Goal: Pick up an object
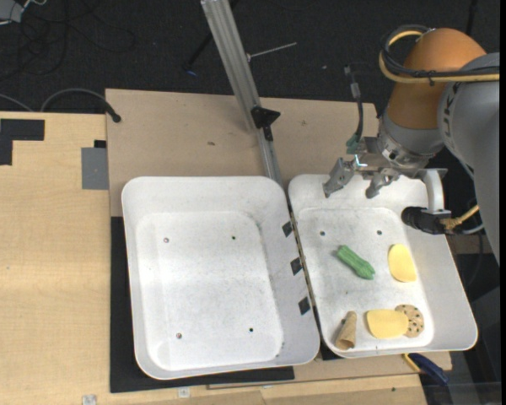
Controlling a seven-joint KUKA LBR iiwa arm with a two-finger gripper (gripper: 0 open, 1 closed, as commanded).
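Hand (pixel 359 178) hovers at upper right of frame over the right bin's (pixel 455 298) far rim, 2 fingers spread, nothing between them. Nearest candidate: green piece (pixel 355 261), mid-bin, well apart from hand. Risk: piece lies slanted; misaligned fingers could nudge it aside and close on air.

arm (pixel 468 99) cut off at right edge, cookie (pixel 411 320) partly behind yellow piece (pixel 386 324)
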